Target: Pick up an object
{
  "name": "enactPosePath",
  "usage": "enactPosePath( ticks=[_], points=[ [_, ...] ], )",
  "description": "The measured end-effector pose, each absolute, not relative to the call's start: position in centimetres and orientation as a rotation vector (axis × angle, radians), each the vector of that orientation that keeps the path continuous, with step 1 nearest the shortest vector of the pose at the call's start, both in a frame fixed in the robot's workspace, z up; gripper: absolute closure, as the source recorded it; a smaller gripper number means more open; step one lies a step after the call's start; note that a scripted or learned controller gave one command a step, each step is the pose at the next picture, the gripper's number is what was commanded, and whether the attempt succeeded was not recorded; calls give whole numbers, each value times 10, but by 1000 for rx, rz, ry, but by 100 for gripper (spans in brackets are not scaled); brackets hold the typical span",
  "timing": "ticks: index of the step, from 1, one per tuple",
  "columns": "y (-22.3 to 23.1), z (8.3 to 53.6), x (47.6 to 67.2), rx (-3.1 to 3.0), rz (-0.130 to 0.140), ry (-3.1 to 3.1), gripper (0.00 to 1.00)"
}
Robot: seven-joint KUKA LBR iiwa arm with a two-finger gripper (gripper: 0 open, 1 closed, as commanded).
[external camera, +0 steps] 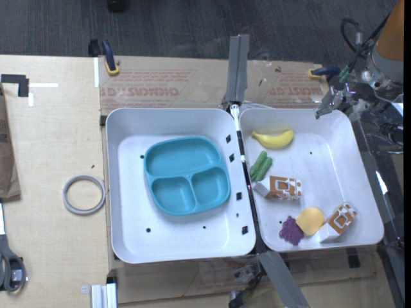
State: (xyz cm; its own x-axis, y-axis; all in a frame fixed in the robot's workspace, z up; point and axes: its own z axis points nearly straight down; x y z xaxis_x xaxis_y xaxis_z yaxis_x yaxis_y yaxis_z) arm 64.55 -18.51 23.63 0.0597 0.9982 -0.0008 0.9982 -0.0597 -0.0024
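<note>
1. My claw (pixel 329 102) hangs over the far right corner of the right bin (pixel 334 130), at its rim. I cannot tell from this slant how it is set. Nothing is in it.
2. Candidate things all lie in the right bin: a banana (pixel 273 138) near the far wall, a green pod (pixel 260 166) beside the divider, a small patterned carton (pixel 282 188) mid-bin, and a purple grape bunch (pixel 291 230), a yellow ball (pixel 310 221) and a second carton (pixel 341 217) clustered at the near edge.
3. The left bin (pixel 122 191) carries a blue divided tray (pixel 186 175). On the surface (pixel 45 140) to its left lies a tape ring (pixel 84 194), out of play.
4. Judgement: no pick begun yet. The banana is the nearest target.
5. Risk: descending from here strikes the bin rim. Cause: I sit at the corner, not over any thing.
6. Risk: the banana's curve may roll out of a pinch taken off-centre.
7. Risk: in the near cluster the ball touches the grapes and sits just beside the carton. A descent there may nudge neighbours or catch two at once.
</note>
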Motion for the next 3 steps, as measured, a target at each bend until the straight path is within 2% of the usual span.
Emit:
enactPosePath(
  ticks=[1,2,3],
  points=[
    [-176,174,659,-2135,3,-2304,0],
    [-97,115,659,-2109,3,-2327,0],
    [-99,96,660,-1726,-1,-2629,0]
  ],
)
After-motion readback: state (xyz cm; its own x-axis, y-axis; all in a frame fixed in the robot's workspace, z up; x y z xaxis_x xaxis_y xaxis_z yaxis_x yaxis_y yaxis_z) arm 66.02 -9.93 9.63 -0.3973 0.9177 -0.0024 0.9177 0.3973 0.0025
